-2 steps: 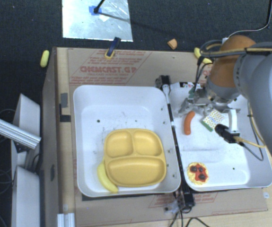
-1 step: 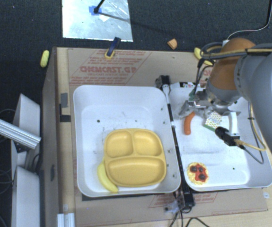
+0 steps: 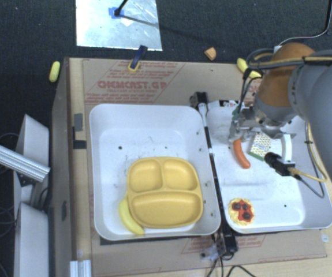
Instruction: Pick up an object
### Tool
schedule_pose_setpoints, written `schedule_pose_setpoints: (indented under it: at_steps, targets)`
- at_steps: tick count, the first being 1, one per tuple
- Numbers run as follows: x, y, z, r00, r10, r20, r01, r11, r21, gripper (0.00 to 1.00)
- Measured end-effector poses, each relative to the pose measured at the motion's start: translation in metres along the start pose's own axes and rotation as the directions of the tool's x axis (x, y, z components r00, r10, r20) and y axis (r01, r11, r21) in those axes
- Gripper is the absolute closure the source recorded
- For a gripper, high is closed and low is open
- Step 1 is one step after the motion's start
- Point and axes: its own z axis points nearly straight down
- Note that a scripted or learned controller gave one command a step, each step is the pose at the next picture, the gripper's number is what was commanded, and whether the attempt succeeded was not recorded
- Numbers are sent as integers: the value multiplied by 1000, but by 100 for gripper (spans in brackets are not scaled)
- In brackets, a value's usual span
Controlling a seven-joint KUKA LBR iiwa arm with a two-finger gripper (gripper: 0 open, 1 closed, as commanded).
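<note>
Arm (image 3: 304, 79) reaches in from the right over the right bin (image 3: 304, 212), wrist low in its upper half. Gripper (image 3: 241, 133) sits just above the top end of the hot dog (image 3: 242, 153), which lies near the divider in the upper left of that bin, tilted slightly. I can't tell the gripper's state or whether anything is gripped: the wrist blocks the tips and the view is soft there. Just right of the hot dog, a dotted card (image 3: 260, 145) lies partly under the wrist, touching or nearly touching it. A pizza toy (image 3: 241, 210) lies at the bin's lower left, well apart. Left bin (image 3: 105, 154) holds a yellow tray (image 3: 164, 191) with a banana (image 3: 128, 217) tucked against its lower-left edge, both far from the arm. Likely target is the hot dog, grasp looks not yet made. Risks: the gripper is over the hot dog's end, not its middle, so a close there could pinch the tip and let it pivot or squirt out. The shape is round and narrow, so it rolls if only one side makes contact. Descending could also catch the card and lift that instead, or jam both. The divider wall is near on the left, so sideways drift could strike it.
</note>
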Motion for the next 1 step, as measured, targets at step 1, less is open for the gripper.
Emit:
schedule_pose_setpoints:
  at_steps: [1]
  targets:
    - [54,-56,-96,1000,-2,-1,2,1000,0,100]
